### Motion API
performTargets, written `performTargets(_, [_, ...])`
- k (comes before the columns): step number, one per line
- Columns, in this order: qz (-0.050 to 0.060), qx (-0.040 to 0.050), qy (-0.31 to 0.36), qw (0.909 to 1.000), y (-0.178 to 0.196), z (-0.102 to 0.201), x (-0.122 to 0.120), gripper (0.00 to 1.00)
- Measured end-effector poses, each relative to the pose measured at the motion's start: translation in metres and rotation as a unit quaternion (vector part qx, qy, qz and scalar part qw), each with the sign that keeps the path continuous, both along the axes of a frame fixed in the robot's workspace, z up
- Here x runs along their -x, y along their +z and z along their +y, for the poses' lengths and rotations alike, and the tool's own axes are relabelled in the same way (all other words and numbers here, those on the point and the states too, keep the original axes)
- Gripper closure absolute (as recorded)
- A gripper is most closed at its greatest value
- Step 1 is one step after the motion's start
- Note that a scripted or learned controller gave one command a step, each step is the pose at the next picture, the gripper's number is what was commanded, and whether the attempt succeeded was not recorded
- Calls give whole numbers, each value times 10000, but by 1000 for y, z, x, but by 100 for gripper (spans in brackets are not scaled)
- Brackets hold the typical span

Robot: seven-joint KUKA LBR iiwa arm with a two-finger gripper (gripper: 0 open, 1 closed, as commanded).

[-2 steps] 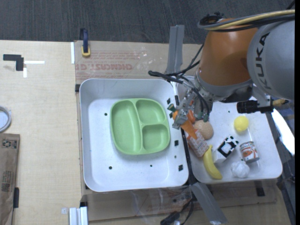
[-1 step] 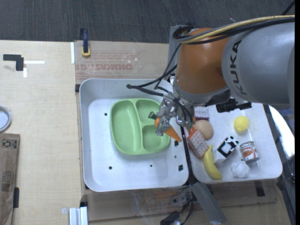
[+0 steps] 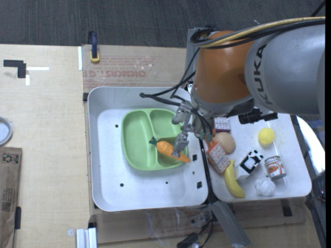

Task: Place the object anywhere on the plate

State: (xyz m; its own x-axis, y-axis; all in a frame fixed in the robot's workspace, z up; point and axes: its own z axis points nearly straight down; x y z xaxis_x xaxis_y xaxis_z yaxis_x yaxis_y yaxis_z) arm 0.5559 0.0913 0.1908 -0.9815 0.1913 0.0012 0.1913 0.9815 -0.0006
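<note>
Hovering over the green plate (image 3: 135,138), the pincer (image 3: 182,138) is touching the toy carrot (image 3: 169,150).
Whether it is pinching the carrot, I cannot tell.

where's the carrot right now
The carrot lies in the green plate, in its lower right compartment, in the left bin, under the gripper.

Arm (image 3: 269,66) hides right bin's (image 3: 297,190) back; carrot (image 3: 166,149) partly covered.
</note>
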Motion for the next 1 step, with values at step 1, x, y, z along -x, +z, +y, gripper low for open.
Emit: performTargets(1, [-9, -2, -116, 9999, 24, 3, 20, 0])
